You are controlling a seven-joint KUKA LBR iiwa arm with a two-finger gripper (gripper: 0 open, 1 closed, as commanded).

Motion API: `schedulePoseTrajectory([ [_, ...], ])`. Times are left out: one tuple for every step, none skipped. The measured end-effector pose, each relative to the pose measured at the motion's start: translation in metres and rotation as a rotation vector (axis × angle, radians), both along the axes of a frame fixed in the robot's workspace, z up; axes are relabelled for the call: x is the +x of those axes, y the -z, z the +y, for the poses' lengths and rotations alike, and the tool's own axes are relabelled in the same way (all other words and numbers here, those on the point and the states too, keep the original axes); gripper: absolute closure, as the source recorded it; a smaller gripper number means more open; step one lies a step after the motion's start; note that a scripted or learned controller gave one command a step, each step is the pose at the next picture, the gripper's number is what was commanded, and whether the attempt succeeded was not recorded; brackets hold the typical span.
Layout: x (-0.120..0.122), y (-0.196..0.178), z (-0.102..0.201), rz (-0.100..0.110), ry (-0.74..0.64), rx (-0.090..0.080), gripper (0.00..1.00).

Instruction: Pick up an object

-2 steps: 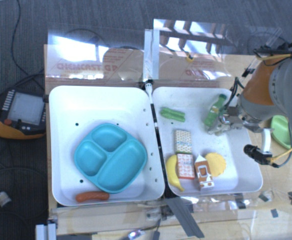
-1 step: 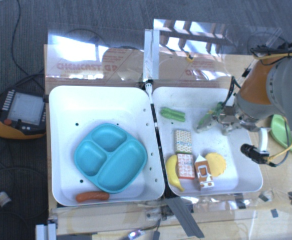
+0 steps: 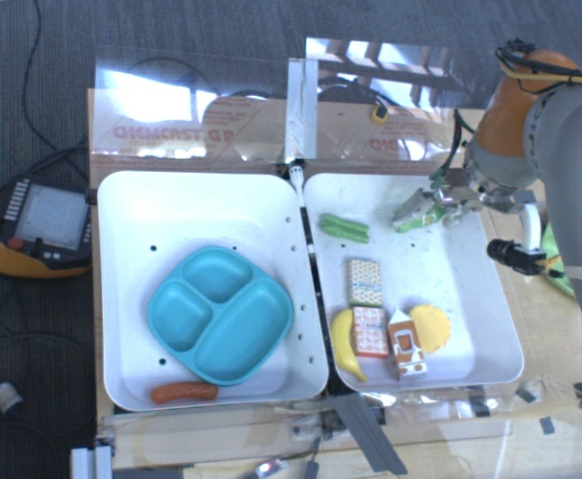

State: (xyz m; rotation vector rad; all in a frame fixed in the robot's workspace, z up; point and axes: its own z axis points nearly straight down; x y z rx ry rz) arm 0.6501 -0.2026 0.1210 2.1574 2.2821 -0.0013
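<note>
The hand (image 3: 422, 211) hangs over the right bin (image 3: 490, 297), beside a green pod (image 3: 344, 229).

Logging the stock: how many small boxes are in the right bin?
3: one box mid-bin, another just below it beside the banana, and a carton next to that. None seem hidden.

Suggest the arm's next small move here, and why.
Probably lift a little, to test the grasp: the end effector sits in the right bin with a pale green item at its tip, though it is unclear whether that item is gripped.
</note>
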Motion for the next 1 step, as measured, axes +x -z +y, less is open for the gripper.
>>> schedulePoseTrajectory([
  [0.0187,0.0284,-0.0120,0.024,-0.088,0.018,0.00],
])
